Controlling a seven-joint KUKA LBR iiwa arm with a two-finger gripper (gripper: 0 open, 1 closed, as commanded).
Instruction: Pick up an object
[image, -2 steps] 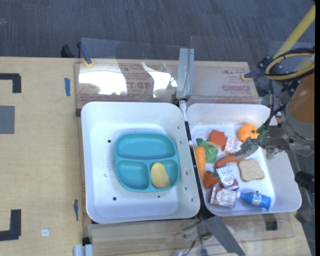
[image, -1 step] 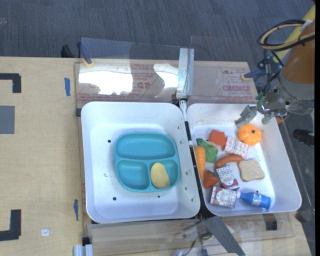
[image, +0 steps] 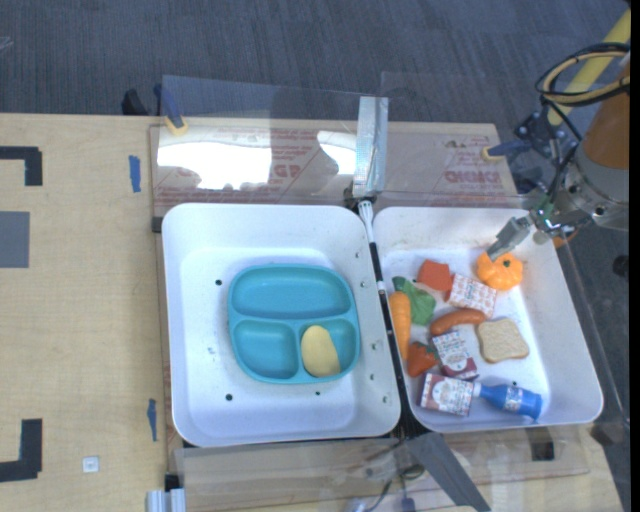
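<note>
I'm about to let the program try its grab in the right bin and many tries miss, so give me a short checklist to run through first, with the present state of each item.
1. Pincer over the right bin, not the left: ok.
2. A target close to the pincer: ok, the small orange pumpkin lies just below its tip.
3. Pincer fingers open enough for the pumpkin: cannot tell, too small and blurred.
4. Nothing already held: cannot tell.
5. Room around the pumpkin: ok, it lies apart from the slice of bread and the red-and-white packet.
6. Left bin undisturbed: ok, the yellow lemon rests in the blue tray.
</note>
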